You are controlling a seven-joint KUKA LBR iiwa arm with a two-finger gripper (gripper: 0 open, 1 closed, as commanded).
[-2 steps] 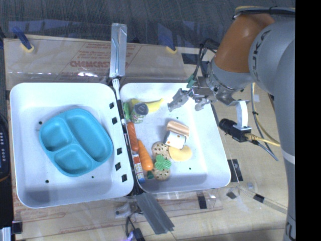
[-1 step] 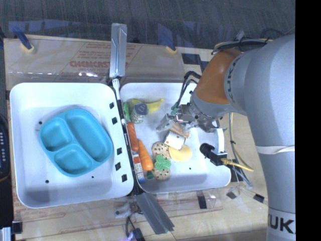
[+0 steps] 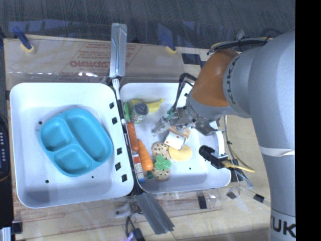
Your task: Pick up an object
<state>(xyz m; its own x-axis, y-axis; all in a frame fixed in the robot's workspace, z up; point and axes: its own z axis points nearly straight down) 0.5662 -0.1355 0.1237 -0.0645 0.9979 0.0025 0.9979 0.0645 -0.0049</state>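
Two white bins are sitting side by side on a bench lined with printed cardboard. The left bin (image 3: pixel 30 134) is holding a blue divided tray (image 3: pixel 75 140). The gripper (image 3: pixel 173 122) is hanging low in the right bin (image 3: pixel 200 172), beside a carrot (image 3: pixel 145 157), banana (image 3: pixel 155 104), cookie (image 3: pixel 159 149) and yellow disc (image 3: pixel 181 153). Whether its jaws are gripping anything, I cannot tell.

right bin (image 3: pixel 150 90) crowded — left roomier

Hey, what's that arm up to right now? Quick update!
Pincer low in right bin, over the toy food. Nothing seen gripped. Carrot, banana lie nearby.
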